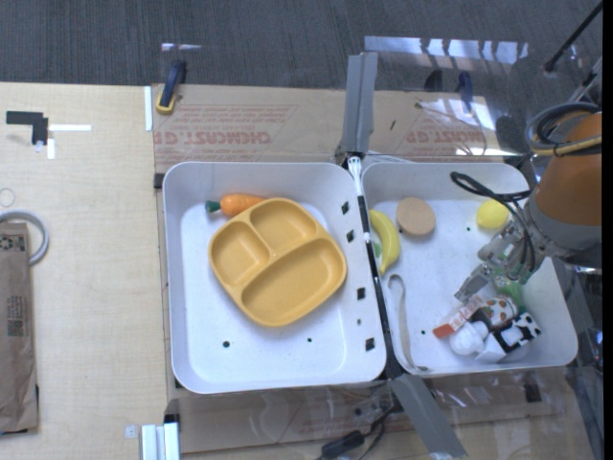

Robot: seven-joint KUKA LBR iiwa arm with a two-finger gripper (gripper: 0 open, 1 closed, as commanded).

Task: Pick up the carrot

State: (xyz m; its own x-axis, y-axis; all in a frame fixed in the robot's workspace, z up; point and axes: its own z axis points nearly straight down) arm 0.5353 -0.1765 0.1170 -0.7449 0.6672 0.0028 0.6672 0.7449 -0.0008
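Camera view, left bin (182, 286) holding yellow divided plate (278, 260), carrot (239, 202) at plate's upper-left rim, orange, green top, right bin (551, 348) with banana (385, 239), round biscuit (416, 217), lemon (492, 215), gripper (490, 278) above toy clutter, jaw state unreadable.
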